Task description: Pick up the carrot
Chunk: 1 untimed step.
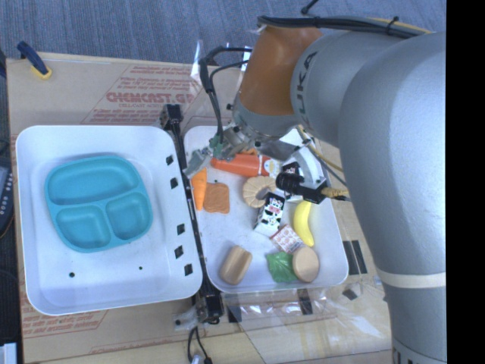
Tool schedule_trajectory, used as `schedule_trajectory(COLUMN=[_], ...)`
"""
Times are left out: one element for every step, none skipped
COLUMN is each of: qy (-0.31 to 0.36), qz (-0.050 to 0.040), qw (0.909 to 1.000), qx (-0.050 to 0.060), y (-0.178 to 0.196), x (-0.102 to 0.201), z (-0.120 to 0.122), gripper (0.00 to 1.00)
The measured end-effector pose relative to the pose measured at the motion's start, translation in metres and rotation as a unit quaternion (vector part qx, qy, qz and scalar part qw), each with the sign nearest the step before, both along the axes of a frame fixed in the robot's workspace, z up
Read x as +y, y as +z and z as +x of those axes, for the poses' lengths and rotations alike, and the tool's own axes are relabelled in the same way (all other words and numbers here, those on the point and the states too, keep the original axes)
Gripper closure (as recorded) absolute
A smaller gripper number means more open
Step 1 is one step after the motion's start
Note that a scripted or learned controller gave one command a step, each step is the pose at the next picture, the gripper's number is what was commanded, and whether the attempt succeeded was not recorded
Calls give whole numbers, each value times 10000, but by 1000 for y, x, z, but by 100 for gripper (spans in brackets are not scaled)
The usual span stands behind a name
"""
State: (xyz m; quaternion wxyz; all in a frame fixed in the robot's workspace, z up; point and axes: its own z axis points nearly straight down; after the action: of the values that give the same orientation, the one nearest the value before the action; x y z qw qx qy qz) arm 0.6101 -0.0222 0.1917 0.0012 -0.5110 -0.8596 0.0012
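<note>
The carrot (198, 189) lay in the upper left corner of the right bin (327, 268), a short orange wedge hard against the wall that bin shares with the left bin (30, 226). It looked like a light, rigid plastic toy with a smooth skin, so a grip across its thicker middle seemed safest; the wall beside it left little room for a finger on that side. The gripper (206, 158) hung just above the carrot's upper end, and whether its fingers were apart or together could not be told.

The right bin also held a longer orange-red piece (241, 164), a brown slice (217, 198), a round cracker (257, 189), a banana (304, 223), a small carton (269, 214), a bread roll (236, 265) and a green leafy toy (280, 267). The left bin held 1 blue divided tray (97, 200) with 3 sections.
</note>
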Motion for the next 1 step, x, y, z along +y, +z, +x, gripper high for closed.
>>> schedule_trajectory(qy=[0], qz=[0], qw=[10000], qx=[0], y=[0], x=[0], z=[0], gripper=[0])
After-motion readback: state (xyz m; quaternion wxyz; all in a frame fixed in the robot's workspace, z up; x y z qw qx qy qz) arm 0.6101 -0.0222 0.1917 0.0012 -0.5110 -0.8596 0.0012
